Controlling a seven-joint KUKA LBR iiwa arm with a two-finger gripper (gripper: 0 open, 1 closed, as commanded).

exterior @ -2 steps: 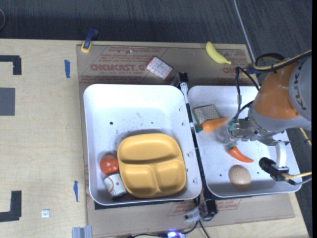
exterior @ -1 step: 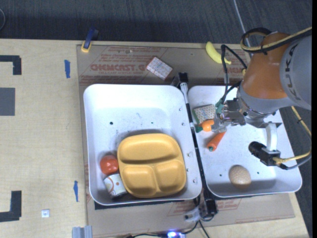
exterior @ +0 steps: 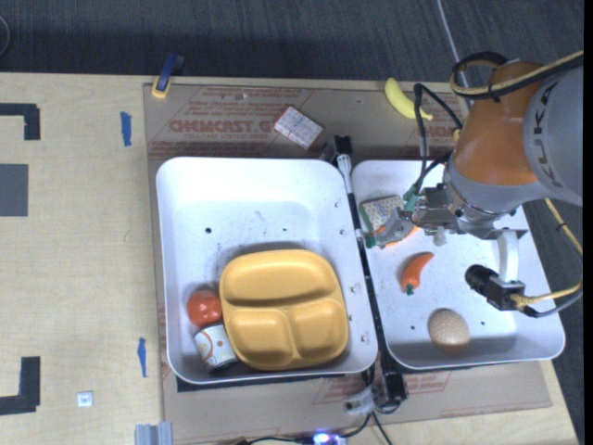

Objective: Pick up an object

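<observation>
While the gripper (exterior: 405, 219), its grip unreadable from above, hovers over the right bin (exterior: 547, 339), an orange pepper (exterior: 415, 271) lies just below it and a tan egg (exterior: 449, 327) lies farther below.

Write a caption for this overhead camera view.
Robot arm reaches into the right bin beside an orange pepper; left bin holds a yellow tray.

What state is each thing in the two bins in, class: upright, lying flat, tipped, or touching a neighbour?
Yellow tray: lying flat in the left bin.
Red ball: touching the tray's left edge.
Small can: tipped on its side.
Orange pepper: lying loose in the right bin.
Tan egg: resting apart.
</observation>
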